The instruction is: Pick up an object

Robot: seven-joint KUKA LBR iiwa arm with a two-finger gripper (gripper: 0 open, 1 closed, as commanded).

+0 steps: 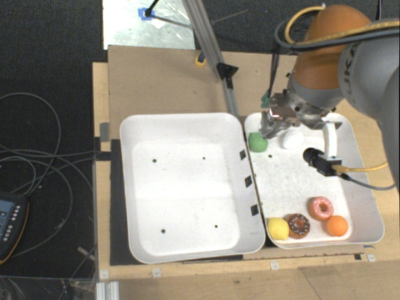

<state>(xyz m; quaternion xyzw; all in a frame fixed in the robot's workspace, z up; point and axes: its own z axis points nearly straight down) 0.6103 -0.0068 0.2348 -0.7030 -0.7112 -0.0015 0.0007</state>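
Right white bin [369, 224], green ball [257, 142] just beside fingers [270, 129]

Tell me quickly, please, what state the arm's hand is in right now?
Hand: low over the right bin, right beside the green ball; open or closed cannot be told, and no object shows in its grasp.

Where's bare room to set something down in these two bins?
The left bin is bare across its floor. In the right bin, the middle strip is free; the gripper and green ball crowd its far end, the donuts its near end.
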